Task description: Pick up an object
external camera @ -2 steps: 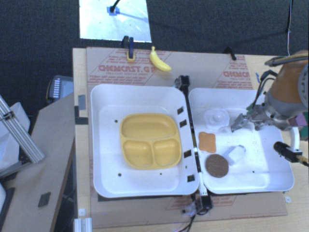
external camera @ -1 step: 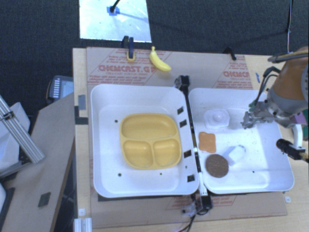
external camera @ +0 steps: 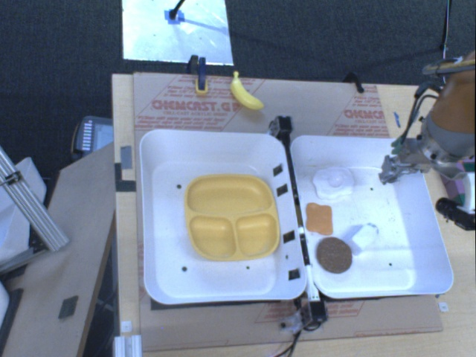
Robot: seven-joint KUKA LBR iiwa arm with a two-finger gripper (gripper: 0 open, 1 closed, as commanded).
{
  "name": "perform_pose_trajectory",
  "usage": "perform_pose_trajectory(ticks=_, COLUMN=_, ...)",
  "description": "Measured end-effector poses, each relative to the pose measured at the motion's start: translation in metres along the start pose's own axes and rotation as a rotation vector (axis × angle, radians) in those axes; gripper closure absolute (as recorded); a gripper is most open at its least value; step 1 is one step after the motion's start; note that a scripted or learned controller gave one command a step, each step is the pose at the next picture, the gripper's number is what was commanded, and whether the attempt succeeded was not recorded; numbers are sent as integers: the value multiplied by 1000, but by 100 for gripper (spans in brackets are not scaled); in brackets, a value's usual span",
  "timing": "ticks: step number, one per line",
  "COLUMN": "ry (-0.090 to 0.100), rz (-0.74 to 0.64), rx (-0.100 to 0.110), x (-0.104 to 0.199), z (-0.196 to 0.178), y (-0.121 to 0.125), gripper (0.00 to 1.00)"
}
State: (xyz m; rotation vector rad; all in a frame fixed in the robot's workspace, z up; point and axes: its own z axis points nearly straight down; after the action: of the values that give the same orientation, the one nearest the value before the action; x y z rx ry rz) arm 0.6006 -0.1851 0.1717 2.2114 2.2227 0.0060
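Note:
The right bin (external camera: 416, 274) holds a white round lid-like piece (external camera: 332, 182), an orange flat square (external camera: 319, 218), a brown round disc (external camera: 335, 254) and a small pale clear piece (external camera: 364, 236). My gripper (external camera: 390, 171) hangs over the bin's upper right part, to the right of the white piece and apart from it. Nothing shows between its fingertips. The arm's orange band (external camera: 454, 106) sits above the wrist at the right edge.
A yellow three-compartment tray (external camera: 227, 216) lies in the left bin (external camera: 160, 199). A yellow banana (external camera: 245, 94) and a yellow clamp (external camera: 201, 76) rest on the board behind the bins. A black divider strip (external camera: 291, 199) runs between the bins.

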Motion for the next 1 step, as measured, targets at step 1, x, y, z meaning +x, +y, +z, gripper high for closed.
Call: perform_pose_trajectory(ticks=1, ry=0, rz=0, rx=1, x=0, z=-53, y=2, gripper=100)
